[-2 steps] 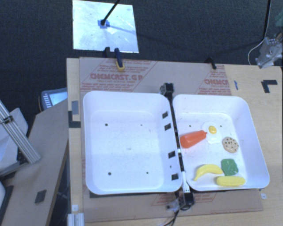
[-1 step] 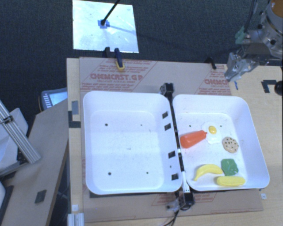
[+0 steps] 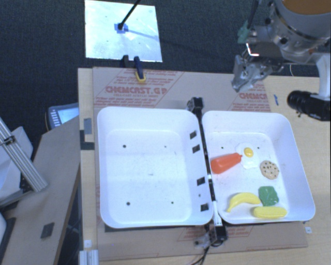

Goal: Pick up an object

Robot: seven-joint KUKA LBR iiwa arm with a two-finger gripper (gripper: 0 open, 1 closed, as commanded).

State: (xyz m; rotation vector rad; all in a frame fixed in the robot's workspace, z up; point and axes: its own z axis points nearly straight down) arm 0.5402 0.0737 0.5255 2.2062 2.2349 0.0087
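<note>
Up at the top right of the frame, my gripper [image 3: 247,77] hangs above the bench beyond the right bin [image 3: 292,135], grasping nothing, fingers' spread unclear, so I judge the approach is just starting: next, descend onto the carrot [image 3: 225,163] at the bin's middle-left.

Reaches in from the upper right, grey wrist housing with the orange band [image 3: 305,6] cut off by the top edge of the camera view. Carries the gripper [image 3: 244,83] below the wrist, pointing down and a little leftward, hanging above the worktop's [image 3: 155,85] far edge near its right corner. Holds nothing between the metal fingers [image 3: 239,77], which sit close together with the tips apart from any surface. Trails cables along the wrist's left side.
</note>
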